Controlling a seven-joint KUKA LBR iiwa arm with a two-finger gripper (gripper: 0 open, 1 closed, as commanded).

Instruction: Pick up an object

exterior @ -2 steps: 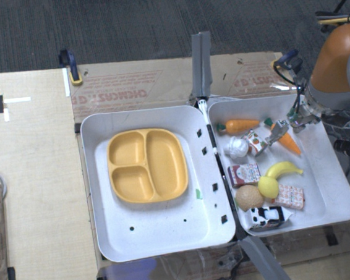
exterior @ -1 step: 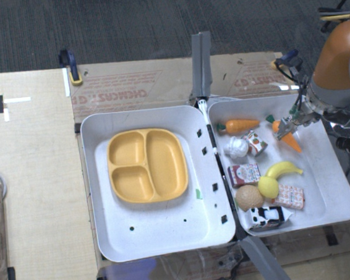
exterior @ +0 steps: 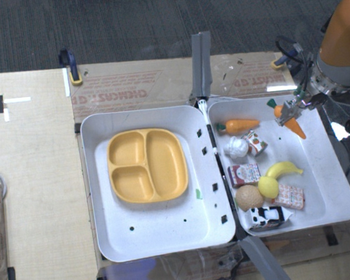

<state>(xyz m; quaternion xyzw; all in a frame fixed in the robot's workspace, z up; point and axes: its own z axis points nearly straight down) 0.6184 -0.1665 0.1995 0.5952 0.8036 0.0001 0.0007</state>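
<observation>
- Gripper [exterior: 291, 113], at the right bin's [exterior: 332, 213] far right corner, pinches a carrot [exterior: 293, 126].
- Second carrot [exterior: 242, 124] lies left of it, well apart.

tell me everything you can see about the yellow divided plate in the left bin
The yellow divided plate is a rounded-rectangle tray, looking like matte plastic, with raised ridges splitting it into three compartments: two smaller ones on the view's left, stacked, and one long one on the right. All three hold nothing. It lies flat, slightly rotated, on the floor of the left white bin, toward its upper middle, apart from the walls. Nothing touches it but the bin floor.
</observation>
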